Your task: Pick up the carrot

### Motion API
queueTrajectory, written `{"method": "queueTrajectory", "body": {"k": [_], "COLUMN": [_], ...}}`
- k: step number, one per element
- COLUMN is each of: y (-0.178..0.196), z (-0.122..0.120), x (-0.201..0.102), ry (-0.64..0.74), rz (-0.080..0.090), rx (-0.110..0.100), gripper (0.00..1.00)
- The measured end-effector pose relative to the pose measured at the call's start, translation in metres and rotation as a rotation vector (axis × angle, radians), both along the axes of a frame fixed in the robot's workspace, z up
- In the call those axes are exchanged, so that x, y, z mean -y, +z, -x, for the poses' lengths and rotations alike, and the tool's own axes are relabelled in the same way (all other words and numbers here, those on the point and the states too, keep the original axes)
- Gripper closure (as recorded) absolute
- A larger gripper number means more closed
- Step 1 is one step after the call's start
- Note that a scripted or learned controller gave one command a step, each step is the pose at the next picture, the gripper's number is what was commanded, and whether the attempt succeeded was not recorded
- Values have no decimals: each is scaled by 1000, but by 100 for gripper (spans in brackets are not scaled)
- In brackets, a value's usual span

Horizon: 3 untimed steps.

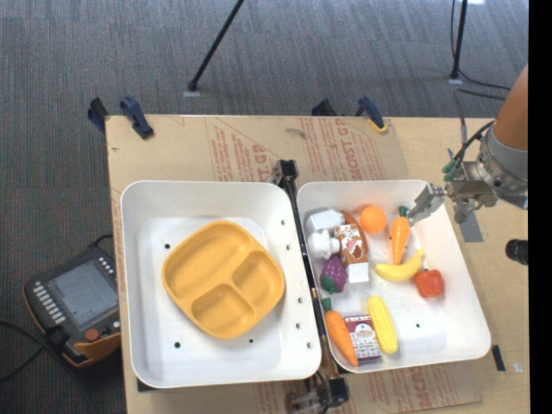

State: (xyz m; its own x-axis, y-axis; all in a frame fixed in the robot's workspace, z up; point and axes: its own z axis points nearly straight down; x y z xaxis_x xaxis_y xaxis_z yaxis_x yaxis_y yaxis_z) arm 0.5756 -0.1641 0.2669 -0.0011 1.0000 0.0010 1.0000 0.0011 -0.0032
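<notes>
Bottom of right bin (470,339): carrot (341,337) lying beside a small carton (364,336) and corn cob (382,324). Second carrot (398,238) upright-ish near the bin's top, next to an orange (373,219) and banana (398,271). Gripper (426,203) above the bin's upper right rim, just by that second carrot, holding nothing; cannot tell if fingers are wide or narrow. Left bin (138,231) has a yellow divided plate (223,278).

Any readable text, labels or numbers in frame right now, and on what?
Red printing on the brown cardboard sheet under the bins: upside down and too blurred to read reliably.
Small brown carton in the right white bin: label too small.
Pink-and-white packet: print illegible.
Handheld control pendant screen: unreadable.
</notes>
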Motion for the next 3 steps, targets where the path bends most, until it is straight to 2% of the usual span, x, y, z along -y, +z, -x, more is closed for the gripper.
{"method": "queueTrajectory", "body": {"k": [1, 2, 3], "y": [-150, -181, -172], "z": [-47, -67, -67], "x": [-1, 34, 33], "ry": [2, -1, 2], "rz": [-1, 0, -1], "rx": [-3, 0, -2], "gripper": [0, 0, 100]}}
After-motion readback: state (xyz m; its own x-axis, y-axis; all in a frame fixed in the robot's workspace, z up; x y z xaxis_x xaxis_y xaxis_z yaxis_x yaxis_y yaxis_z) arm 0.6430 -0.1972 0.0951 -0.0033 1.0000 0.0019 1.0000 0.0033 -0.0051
